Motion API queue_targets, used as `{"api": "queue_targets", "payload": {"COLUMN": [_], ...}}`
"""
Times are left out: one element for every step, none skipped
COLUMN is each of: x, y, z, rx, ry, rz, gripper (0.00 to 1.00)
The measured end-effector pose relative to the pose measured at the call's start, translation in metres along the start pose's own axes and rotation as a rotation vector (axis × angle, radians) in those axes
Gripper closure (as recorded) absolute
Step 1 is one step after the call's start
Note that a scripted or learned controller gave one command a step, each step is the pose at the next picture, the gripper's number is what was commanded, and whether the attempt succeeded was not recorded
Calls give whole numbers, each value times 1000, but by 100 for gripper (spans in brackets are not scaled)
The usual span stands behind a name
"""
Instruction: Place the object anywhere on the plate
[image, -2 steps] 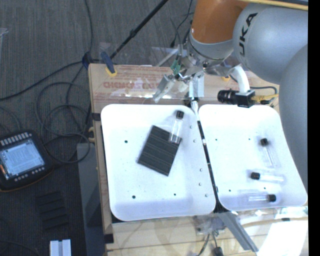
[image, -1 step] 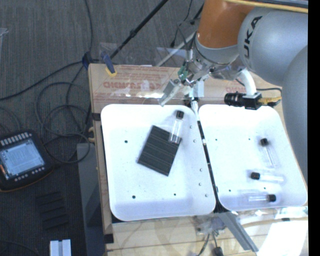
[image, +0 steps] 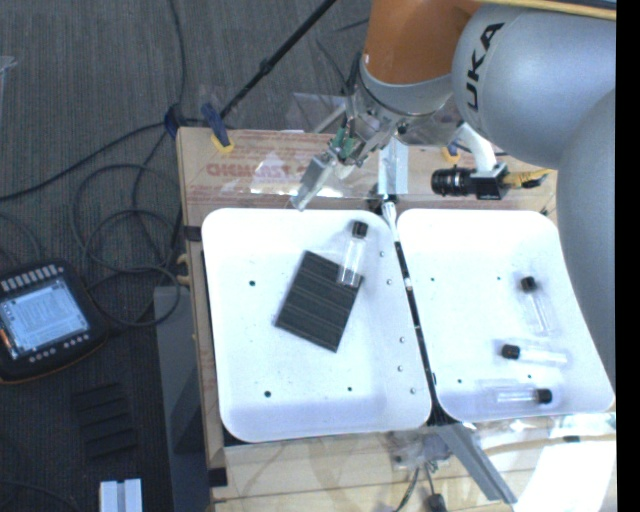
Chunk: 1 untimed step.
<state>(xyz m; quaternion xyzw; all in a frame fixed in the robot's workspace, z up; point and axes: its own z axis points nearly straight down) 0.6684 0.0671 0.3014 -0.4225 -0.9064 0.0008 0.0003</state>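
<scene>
Item: small clear tube-shaped vial with a black cap (image: 351, 258), taken here to be the task's object. It is lying on its side in the left shallow white bin (image: 240, 330), cap pointing to the far rim, its clear end overlapping the far right corner of the plate; whether it is resting fully on that corner is not resolving.

Handling, as judged: it is looking light, stiff and smooth-walled, so it is likely rolling sideways under any nudge and slipping in a loose pinch. The best hold is appearing to be across the middle of the barrel, fingers closing square to its long axis, not on the cap.

Destination: dark flat rectangular plate with a ribbed top (image: 315, 302), sitting askew near the middle of the same bin.

Tool: two-finger gripper (image: 342, 203), hanging over the far edge of the bench beyond the bins, fingers spreading wide and carrying nothing.

Other stock: three similar clear black-capped vials (image: 535, 352) are lying well apart from the plate in the right shallow white bin (image: 470, 270).
</scene>
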Motion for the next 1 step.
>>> {"api": "queue_targets", "payload": {"x": [1], "y": [-3], "z": [3], "rx": [1], "ry": [0], "rz": [-94], "gripper": [0]}}
